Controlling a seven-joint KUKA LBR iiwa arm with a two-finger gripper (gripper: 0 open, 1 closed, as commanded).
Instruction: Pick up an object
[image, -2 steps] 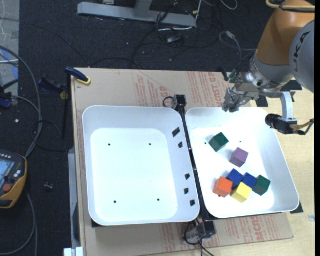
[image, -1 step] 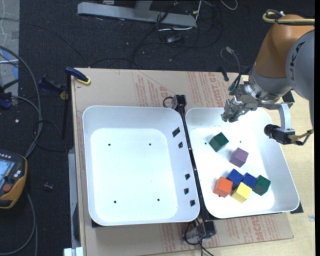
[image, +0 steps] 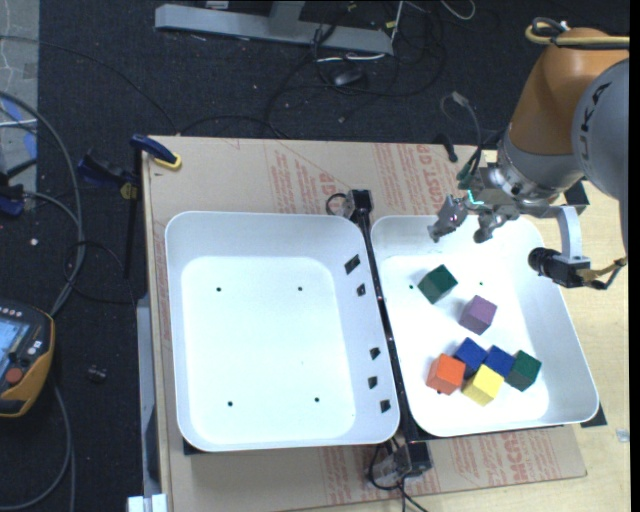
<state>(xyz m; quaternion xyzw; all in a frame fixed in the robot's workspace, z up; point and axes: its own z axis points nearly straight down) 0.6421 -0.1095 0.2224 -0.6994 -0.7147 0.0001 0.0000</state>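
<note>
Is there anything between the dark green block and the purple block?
No. In the camera view, only bare white bin floor separates the dark green block from the purple block.

A brown desk (image: 300, 170) with red letters on it sits on a dark floor (image: 90, 90). The left white bin (image: 175, 300) lies on the desk. A blue and yellow clamp (image: 155, 152) grips the desk's far left corner. Black wires (image: 60, 200) run over the floor on the left. A yellow and black box with a screen (image: 20, 355) lies by the left edge. A long grey bar (image: 270, 28) lies at the top.
</note>
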